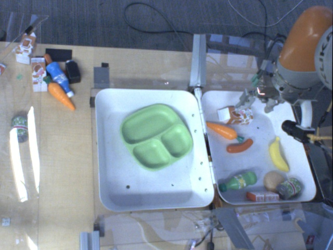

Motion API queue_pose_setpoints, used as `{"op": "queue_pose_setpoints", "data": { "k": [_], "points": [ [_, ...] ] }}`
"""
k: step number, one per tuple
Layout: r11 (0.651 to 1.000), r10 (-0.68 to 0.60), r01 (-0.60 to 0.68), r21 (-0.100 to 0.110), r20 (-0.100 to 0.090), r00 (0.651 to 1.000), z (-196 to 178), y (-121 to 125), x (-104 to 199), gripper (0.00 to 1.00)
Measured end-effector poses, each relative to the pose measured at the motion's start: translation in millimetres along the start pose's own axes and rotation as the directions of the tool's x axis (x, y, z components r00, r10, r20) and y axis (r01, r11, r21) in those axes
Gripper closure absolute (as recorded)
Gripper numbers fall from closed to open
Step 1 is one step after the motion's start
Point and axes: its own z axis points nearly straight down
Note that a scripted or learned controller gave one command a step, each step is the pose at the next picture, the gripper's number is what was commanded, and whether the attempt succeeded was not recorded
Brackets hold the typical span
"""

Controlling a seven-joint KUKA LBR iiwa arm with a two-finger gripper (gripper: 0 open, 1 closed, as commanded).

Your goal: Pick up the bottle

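Bottle (239, 181) lying in right bin (299, 194), jaws possibly over carton (235, 115)

No legible text, brand or number on any carton, label or wrapper at this resolution.

Bottle (238, 181): green with yellow label. Divided plate (156, 136): light green. Carrot (221, 131): orange. Banana (278, 155): yellow. Bins (112, 191): white.
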Motion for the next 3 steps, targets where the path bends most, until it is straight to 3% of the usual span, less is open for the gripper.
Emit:
{"op": "queue_pose_setpoints", "data": {
  "k": [1, 2, 3],
  "points": [
    [0.996, -0.093, 0.093, -0.007, 0.002, 0.996, 128.4, -75.5, 11.4, 0.0],
    [0.999, -0.043, 0.043, 0.0, -0.001, 0.999, 108.4, -131.9, -13.6, 0.0],
    [0.999, -0.046, 0.046, -0.01, 0.004, 0.999, 129.7, -129.2, 13.3, 0.0]
  ]
}}
